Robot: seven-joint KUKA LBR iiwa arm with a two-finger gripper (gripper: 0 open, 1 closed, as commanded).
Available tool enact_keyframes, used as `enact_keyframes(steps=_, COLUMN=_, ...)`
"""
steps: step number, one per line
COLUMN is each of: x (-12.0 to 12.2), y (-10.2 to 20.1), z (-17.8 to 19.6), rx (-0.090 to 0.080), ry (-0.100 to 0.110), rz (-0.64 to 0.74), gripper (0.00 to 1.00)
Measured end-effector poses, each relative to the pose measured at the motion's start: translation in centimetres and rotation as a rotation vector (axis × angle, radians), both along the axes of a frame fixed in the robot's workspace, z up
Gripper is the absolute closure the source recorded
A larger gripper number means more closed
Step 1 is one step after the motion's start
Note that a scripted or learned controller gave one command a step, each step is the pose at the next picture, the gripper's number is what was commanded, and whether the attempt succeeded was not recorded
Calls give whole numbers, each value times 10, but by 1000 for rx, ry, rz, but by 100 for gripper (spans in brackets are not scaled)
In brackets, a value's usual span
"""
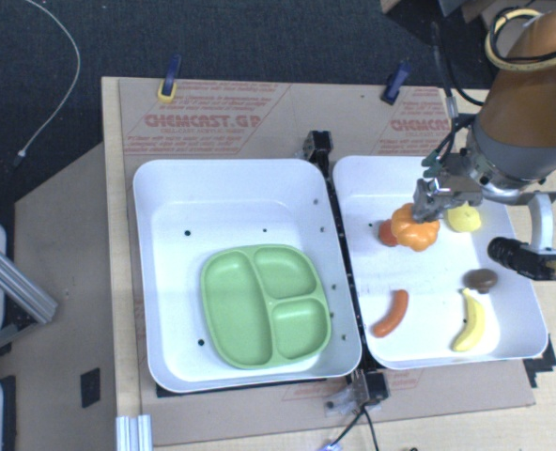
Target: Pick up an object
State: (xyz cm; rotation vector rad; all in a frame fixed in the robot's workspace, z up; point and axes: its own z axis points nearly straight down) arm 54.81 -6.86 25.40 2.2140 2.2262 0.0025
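Nearest the camera, along the lower side of the right bin (532, 341), lay a banana (472, 322) and a red sausage-shaped piece (391, 313), well apart from each other, with a small brown item (482, 279) just beyond the banana's tip; scattered loose like that, each seemed to leave room for a reach from above. In the left bin (156, 252) a green divided plate (264, 303) sat flat, its compartments bare. Farther back in the right bin, the gripper (431, 202) hung directly over an orange pepper-like object (413, 232), probably the chosen target, its tip at or just above the top of that object. A yellow lemon-like piece (464, 219) rested just beside it, close enough to crowd a grasp. Whether the pincer stood wide or narrow, I could not tell; nothing was visibly clamped. Beyond the bins, two clips (169, 81) pinned the brown board.
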Motion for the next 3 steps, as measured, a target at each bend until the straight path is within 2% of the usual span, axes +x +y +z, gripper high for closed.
enact_keyframes(steps=1, x=4, y=47, z=-7, rx=1, ry=5, rz=-5, gripper=100)
enact_keyframes(steps=2, x=22, y=99, z=-24, rx=1, ry=2, rz=0, gripper=100)
enact_keyframes(steps=3, x=41, y=143, z=-19, rx=1, ry=-1, rz=-1, gripper=100)
